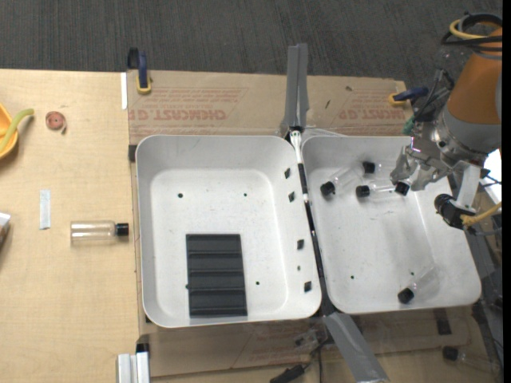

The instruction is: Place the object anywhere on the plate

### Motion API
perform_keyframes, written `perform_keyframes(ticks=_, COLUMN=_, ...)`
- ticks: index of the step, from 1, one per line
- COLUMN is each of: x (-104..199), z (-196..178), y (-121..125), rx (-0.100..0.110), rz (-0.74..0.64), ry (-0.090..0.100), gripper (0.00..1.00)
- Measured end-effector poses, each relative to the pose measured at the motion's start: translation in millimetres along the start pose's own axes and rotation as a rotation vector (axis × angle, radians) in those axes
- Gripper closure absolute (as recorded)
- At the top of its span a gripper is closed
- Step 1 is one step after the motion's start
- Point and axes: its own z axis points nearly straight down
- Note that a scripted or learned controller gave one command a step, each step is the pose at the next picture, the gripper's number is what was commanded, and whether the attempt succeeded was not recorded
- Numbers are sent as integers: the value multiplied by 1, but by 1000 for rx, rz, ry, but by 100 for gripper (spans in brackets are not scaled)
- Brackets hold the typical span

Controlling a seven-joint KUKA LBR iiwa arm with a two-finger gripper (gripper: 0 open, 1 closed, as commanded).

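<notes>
The arm, grey with an orange band (479,86), reaches in from the right and stands over the far right corner of the right bin (447,294). Its gripper (409,175) hangs low at the bin's far right side; whether it is apart, together or clamped on anything cannot be told, as the parts there are too small and cluttered.

Several clear bottles with black caps lie in the right bin. One (335,185) lies in the far left part, another (369,166) just beyond it toward the far wall, and a third (375,190) lies just beside the gripper, on its left. A fourth (417,287) lies well apart from these, near the bin's near right corner.

The left bin (160,294) holds a dark ribbed plate (215,275), lying flat in its near half.

On the wooden bench to the left, a further clear bottle (97,230) lies on its side.
</notes>
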Motion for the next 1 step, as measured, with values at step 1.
perform_keyframes(ticks=1, x=0, z=0, y=0, rx=0, rz=0, ry=0, gripper=0)
